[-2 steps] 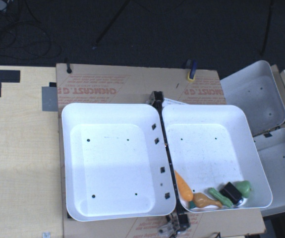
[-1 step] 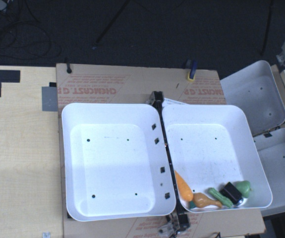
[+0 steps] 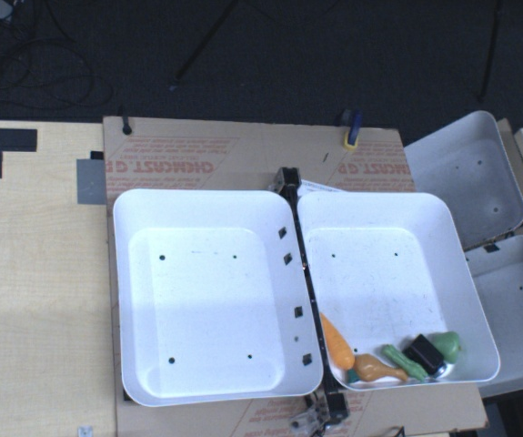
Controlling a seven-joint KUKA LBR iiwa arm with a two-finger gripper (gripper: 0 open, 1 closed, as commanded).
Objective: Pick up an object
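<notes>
Several small objects lie bunched in the near corner of the right bin. An orange carrot-shaped piece leans along the bin's left wall. Beside it rests a tan-orange lump. A green elongated piece lies next to a black block, and a round green object sits at the far right of the group.
The left bin adjoins the right one along a black divider with clips. Both stand on a cardboard sheet on the wooden bench. A grey metal plate rises at the right. A blue-and-yellow clamp holds the cardboard's far edge.
</notes>
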